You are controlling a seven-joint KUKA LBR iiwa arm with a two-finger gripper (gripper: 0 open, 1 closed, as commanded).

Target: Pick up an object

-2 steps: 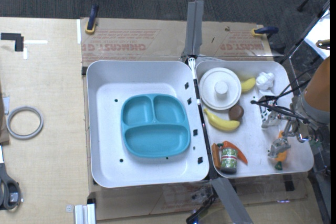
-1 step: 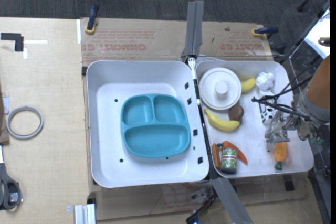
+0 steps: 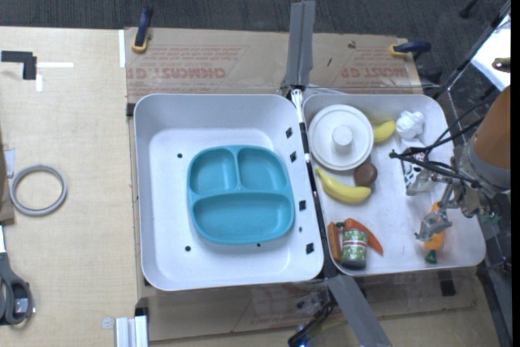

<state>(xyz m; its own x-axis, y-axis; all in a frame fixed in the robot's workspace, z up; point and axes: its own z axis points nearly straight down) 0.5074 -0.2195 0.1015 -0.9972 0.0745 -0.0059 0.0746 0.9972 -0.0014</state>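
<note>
Left bin: shallow white tray with a teal three-compartment plastic plate sitting in the middle.

Right bin: pretty crowded. Round white lidded dish near the top, yellow banana just below it, brown roundish thing touching the banana, crumpled white piece in the far corner, small green-labelled can at the front edge.

Gripper: hanging low over the right side of that bin, right above a small orange carrot toy. Fingers are a blur of cables and metal, honestly can't tell how they stand.
</note>
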